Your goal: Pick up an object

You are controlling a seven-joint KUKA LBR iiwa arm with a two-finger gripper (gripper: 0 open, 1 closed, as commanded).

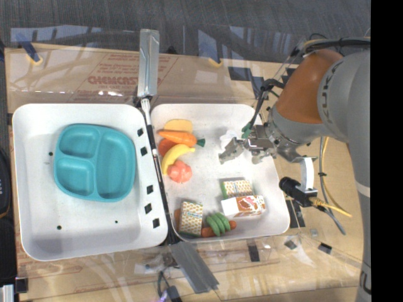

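Hovering over bare floor in the right bin (264, 115), the gripper (228, 151) holds nothing, its fingers slightly spread.
Toy food lies around it: a carrot (177, 136), banana (174, 155) and pink fruit (180, 171) to its left, two small cartons (242, 197) just below; the left bin (31, 168) holds a teal divided plate (94, 161).

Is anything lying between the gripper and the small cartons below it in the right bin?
Nothing visible. The gripper sits over bare bin floor, and the cartons lie just below it with open white floor between.
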